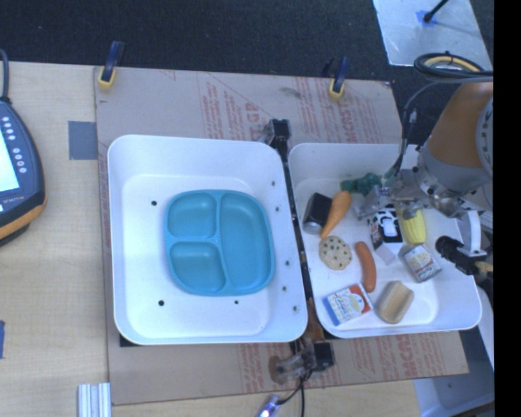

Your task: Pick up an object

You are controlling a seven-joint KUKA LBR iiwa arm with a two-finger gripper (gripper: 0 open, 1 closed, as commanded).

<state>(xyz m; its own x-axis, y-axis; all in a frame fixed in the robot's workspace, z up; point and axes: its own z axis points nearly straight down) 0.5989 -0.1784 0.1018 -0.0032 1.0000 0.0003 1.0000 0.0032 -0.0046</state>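
**Arm poised over a crowded right bin, nothing visibly in hand**

The grey arm (456,150) reaches in from the right and hangs over the far side of the right bin (451,320), where all the loose objects lie. The gripper (398,200) sits low among them, near a yellow corn cob (412,227) and a small black-and-white item (384,226); whether it is released or clenched on anything cannot be told from this angle, since the wrist hides that part.

The candidates are packed close: an orange carrot (334,213) leaning against a dark can (315,212), a speckled cookie (335,252), a red sausage (366,265), a blue-and-white carton (347,304), a tan bread roll (394,302), a small silvery tin (419,262) and a green piece (361,184) by the far wall. Such crowding likely explains the arm's position above the densest cluster, though neighbours could be nudged or pinched together.

The left bin (130,233) holds a blue divided plate (219,241) (probably the drop-off spot). The pick appears to be at the descent or grasp stage, not yet confirmed.
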